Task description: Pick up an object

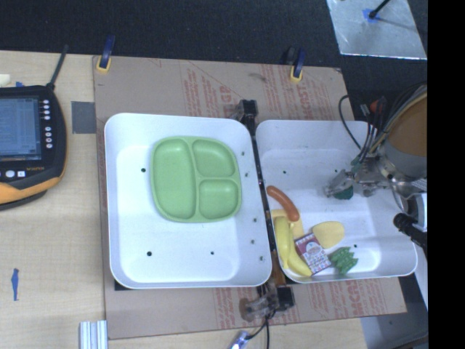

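Small red-labelled packet (pixel 312 254), text unreadable

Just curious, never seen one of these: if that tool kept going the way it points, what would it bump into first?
Probably the bare floor of the right bin: the tool points down-left, short of the hot dog. Its height is unclear.

Glossy white plastic bins (pixel 131 267)

wood bench (pixel 51 267) | cardboard sheet (pixel 182 86) | dark floor (pixel 182 13) | metal plate (pixel 374 17)
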You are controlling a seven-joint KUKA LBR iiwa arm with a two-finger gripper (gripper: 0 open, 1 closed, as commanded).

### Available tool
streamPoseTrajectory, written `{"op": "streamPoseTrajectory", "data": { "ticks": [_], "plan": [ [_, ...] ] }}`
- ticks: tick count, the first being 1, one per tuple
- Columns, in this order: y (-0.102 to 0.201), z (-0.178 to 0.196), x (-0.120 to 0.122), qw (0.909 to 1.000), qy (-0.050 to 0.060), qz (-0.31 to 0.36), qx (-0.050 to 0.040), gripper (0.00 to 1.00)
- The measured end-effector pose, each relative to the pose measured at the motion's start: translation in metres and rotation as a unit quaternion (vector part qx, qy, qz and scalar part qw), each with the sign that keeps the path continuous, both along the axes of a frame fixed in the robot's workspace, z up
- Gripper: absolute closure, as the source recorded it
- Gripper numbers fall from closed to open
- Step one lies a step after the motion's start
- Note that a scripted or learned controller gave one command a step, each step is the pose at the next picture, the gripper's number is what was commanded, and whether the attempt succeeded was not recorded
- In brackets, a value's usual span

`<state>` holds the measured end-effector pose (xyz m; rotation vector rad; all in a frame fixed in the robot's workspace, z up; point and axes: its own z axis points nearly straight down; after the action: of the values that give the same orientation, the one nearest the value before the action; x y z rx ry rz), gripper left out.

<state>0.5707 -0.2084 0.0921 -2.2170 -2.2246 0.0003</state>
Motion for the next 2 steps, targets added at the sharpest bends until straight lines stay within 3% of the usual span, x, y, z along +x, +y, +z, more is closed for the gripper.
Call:
{"op": "streamPoseTrajectory", "data": {
  "ticks": [1,2],
  "plan": [
    [-0.001,0.010,0.000,1.0000,0.001,0.002,0.0000,1.00],
    [0.017,0.052,0.069,1.0000,0.000,0.000,-0.0002,1.00]
  ]
}}
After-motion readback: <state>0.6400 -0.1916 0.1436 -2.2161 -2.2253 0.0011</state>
